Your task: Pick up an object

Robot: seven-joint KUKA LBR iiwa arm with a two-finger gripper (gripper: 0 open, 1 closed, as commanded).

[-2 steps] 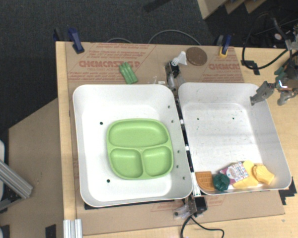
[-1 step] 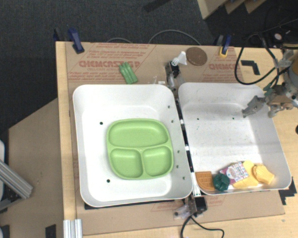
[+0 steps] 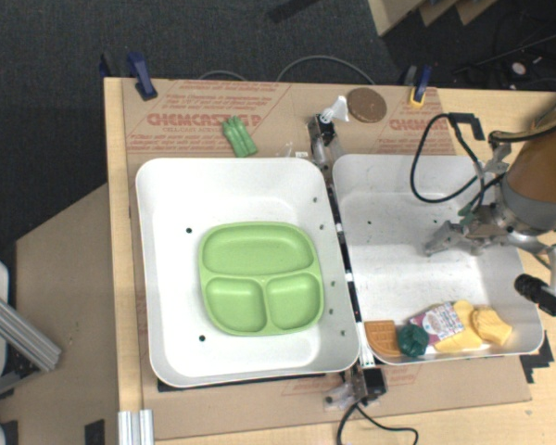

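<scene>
The right bin (image 3: 389, 202) holds a cluster of small objects along its near wall. From left to right they are an orange-brown slab (image 3: 380, 336), a dark green lump (image 3: 412, 341), a pink and white packet (image 3: 440, 321), a yellow piece (image 3: 465, 334) and a tan piece (image 3: 492, 325). My gripper (image 3: 442, 240) hangs low over the middle right of this bin, pointing left, a good hand's width behind the cluster. Nothing shows in it. The arm's orange band (image 3: 542, 170) is at the view's right edge.
The left bin (image 3: 167, 202) carries a green divided plate (image 3: 259, 278). On the bench behind the bins lie a green clip (image 3: 239, 138) and a brown disc (image 3: 366, 106). Two blue clamps (image 3: 144, 74) grip the bench's far edge. A black cable (image 3: 426, 151) loops over the right bin's far side.
</scene>
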